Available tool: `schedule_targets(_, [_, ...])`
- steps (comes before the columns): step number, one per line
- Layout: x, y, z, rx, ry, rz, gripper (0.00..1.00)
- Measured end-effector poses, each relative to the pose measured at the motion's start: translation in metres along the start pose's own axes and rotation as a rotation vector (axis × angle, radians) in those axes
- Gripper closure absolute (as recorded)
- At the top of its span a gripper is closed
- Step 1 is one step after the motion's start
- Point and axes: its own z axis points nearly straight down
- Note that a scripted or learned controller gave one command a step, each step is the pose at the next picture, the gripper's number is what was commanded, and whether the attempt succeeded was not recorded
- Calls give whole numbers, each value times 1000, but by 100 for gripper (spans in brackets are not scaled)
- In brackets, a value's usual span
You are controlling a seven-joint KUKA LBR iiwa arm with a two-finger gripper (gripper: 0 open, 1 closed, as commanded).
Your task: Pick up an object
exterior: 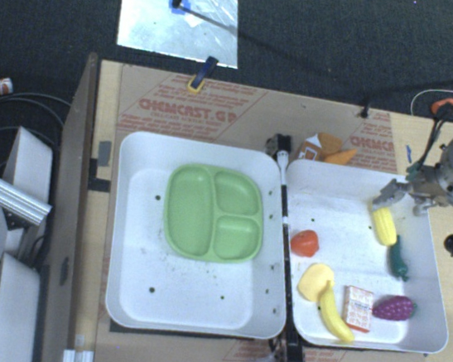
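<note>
1. Two shallow white bins are sitting side by side on the tabletop [179, 98], the left bin [135, 205] and the right bin [429, 288].
2. The left bin is carrying a green divided plate [212, 213], lying flat near its middle.
3. The right bin is holding the toy foods: a yellow corn cob [384, 226] is lying near its upper right, with a dark green piece [399, 260] just below it.
4. A small red-orange tomato-like toy [306, 242] is resting near the bin's left wall.
5. A yellow banana [334, 313] is lying at the lower middle, touching a rounded yellow piece [315, 280] above it.
6. A small red-and-white box [357, 307] is sitting just right of the banana, with a purple bunch of grapes [393, 307] beside it.
7. The grey arm is reaching in from the right, and its hand [406, 195] is hovering over the bin's upper right corner, just above the corn cob.
8. The hand's fingers are standing spread apart, pinching nothing.
</note>
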Motion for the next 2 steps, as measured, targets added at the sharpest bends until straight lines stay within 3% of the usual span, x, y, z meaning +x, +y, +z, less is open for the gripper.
schedule_targets(1, [0, 18, 85, 5, 1, 0, 0])
schedule_targets(2, [-1, 19, 69, 0, -2, -1, 100])
